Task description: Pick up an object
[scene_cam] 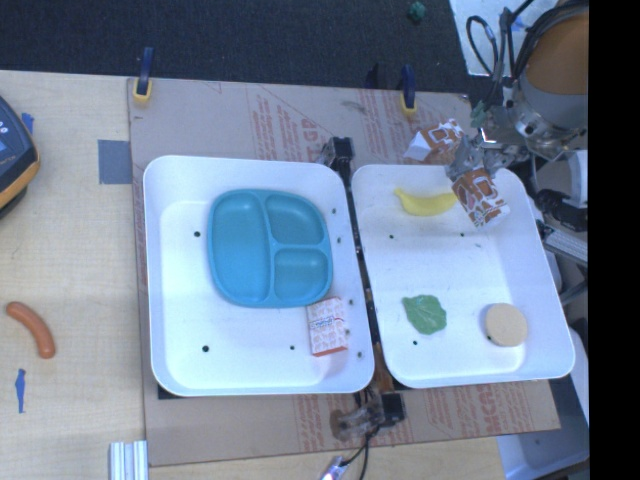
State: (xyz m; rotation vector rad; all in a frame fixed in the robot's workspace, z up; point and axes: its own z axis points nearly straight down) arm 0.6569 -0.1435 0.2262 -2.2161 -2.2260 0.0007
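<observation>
My gripper [472,164] hangs over the far right corner of the right bin [530,368]. It is shut on a brown-and-white snack packet [481,197], which dangles tilted from its fingers just above the bin's rim. A second brown-and-white wrapper [436,141] lies just outside the bin's far edge, left of the gripper. Inside the right bin lie a yellow banana [425,203], a green leafy piece [425,313] and a round tan disc [504,325].
The left bin [175,363] holds a blue divided plate [270,246] and a small red-and-white packet [327,326]. A sausage [32,328] lies on the bench at the far left, with a dark device [14,155] behind it. Clamps sit between the bins.
</observation>
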